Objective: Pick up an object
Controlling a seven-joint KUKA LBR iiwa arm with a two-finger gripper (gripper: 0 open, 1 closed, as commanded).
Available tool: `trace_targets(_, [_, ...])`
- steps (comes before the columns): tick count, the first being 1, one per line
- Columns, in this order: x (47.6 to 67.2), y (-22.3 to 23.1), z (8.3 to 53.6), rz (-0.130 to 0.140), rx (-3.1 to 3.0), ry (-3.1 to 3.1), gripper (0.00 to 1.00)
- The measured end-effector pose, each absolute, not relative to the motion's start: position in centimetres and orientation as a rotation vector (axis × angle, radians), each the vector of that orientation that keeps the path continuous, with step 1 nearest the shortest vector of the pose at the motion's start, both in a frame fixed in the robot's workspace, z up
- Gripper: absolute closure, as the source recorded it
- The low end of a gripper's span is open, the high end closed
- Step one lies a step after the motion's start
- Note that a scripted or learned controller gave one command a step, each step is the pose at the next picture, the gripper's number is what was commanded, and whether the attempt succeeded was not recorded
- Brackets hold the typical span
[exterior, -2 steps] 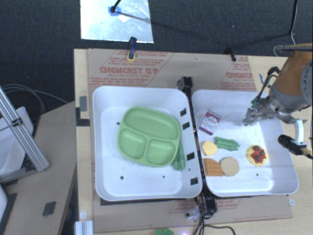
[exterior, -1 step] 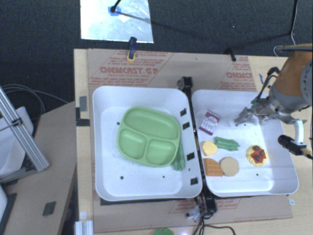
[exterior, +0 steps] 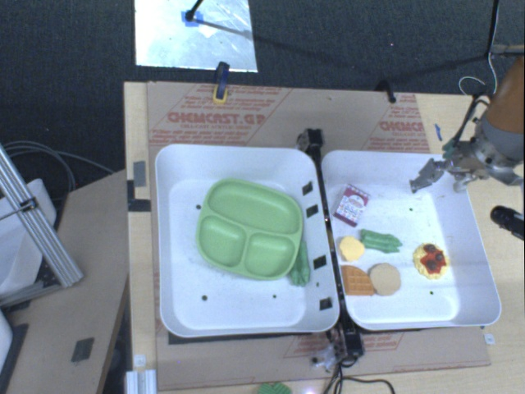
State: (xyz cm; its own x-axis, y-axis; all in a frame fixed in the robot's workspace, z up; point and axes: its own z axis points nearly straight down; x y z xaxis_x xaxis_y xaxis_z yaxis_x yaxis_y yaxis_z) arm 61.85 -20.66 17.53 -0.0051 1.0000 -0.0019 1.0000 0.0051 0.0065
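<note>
Toys (exterior: 385, 257) lie below — arm's jaws (exterior: 440, 175) hover spread above right bin (exterior: 480, 302).

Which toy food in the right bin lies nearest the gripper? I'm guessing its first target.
The red-and-white packet, upper left of the cluster, seems closest to the gripper, narrowly; the pizza slice lies lower.

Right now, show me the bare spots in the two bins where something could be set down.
Right bin: its far strip beside the tool and its near-right corner are bare. The red packet, yellow piece, green piece, waffle, round cookie and pizza piece crowd the middle-left. Left bin: bare rim around the green tray.
</note>
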Motion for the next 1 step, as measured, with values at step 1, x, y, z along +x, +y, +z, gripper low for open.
trace_targets(1, [60.02,-18.3,16.86,0.0,2.215,2.227,0.0])
